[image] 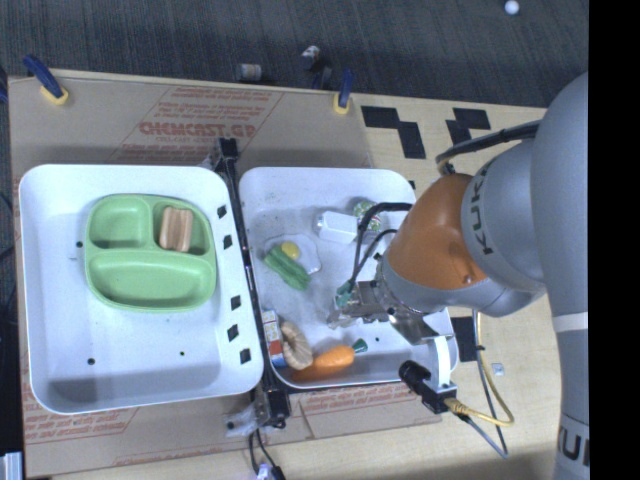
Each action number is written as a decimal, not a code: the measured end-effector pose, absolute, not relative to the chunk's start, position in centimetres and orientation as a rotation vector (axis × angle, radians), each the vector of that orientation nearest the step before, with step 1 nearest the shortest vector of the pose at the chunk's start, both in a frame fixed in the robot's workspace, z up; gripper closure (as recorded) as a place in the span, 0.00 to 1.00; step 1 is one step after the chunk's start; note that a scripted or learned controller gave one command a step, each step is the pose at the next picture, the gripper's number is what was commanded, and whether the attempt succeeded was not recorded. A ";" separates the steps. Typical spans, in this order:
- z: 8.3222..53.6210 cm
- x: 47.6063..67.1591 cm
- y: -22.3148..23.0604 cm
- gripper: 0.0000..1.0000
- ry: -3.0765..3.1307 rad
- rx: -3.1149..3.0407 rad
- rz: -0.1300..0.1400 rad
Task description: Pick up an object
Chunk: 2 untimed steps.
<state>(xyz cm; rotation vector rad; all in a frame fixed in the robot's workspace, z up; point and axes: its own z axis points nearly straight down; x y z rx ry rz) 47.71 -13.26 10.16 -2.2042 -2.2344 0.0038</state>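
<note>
arm: grey KUKA arm with orange band point(440, 243) reaches in from the right, wrist over the right side of the right shallow white plastic bin point(262, 193)
hand: two-finger hand point(345, 303) low inside the right bin, mostly hidden under the wrist; cannot tell how it stands or whether it holds anything
carrot: orange toy carrot point(325, 361) lies along the near wall of the right bin, just below and left of the hand
round thing: tan ridged round object point(294, 343) touching the carrot's left end
green/yellow: green leafy toy with a yellow piece point(287, 263) mid-bin, left of the hand (apart from it)
white piece: small white block point(337, 226) near the far side, beside the arm
left bin: left shallow white plastic bin point(40, 348) holds a green divided plastic plate point(140, 278); tan wooden block point(176, 229) in its upper right compartment
surface: cardboard-covered surface point(290, 118) under both bins
</note>
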 end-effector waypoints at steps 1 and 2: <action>23.6 48.8 -18.0 1.00 -2.229 -2.220 -0.001; 23.5 48.8 -18.0 0.00 -2.228 -2.218 0.000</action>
